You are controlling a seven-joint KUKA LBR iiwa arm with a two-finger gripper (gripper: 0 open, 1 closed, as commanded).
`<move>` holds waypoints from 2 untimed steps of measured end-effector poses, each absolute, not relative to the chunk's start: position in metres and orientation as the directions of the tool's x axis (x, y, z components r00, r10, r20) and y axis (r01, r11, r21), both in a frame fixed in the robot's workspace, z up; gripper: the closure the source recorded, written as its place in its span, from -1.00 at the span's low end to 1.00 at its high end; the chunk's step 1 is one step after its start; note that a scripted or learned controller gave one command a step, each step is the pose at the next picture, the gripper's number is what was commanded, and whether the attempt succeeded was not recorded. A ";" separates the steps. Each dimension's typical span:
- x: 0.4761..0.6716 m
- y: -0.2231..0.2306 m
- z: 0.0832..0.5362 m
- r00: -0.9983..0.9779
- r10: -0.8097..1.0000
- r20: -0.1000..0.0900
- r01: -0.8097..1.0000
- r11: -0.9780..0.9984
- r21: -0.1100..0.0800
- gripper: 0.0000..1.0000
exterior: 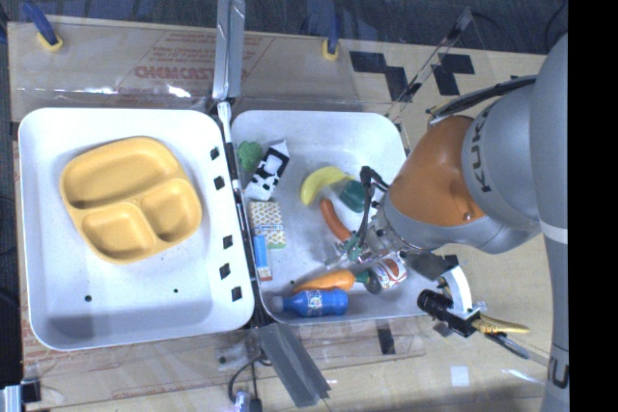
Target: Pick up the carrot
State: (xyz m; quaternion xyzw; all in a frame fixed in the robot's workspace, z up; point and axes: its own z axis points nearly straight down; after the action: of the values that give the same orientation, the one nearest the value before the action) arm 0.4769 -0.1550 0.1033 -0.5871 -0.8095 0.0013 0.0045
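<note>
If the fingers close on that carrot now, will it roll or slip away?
Probably a bit. The carrot looks smooth and tapered, so it may squirt out of a pinch near its thin end. It lies flat against the blue bottle, which may stop it rolling that way. It looks like stiff plastic, likely light.

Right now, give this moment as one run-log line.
carrot: lying in right bin, by blue bottle | gripper: low, just above carrot | carrot not lifted

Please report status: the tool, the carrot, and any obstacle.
Tool low in right bin, just above carrot. Carrot lying flat, not gripped. Blue bottle and can crowd it.
</note>
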 end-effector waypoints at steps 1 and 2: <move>0.477 -0.155 0.103 -0.311 0.950 0.006 0.950 0.311 -0.007 -1.00; 0.478 -0.155 0.111 -0.314 0.949 0.006 0.949 0.315 -0.009 1.00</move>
State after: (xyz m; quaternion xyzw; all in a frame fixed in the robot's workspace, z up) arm 0.4776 -0.1552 0.1105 -0.5854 -0.8107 0.0017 0.0050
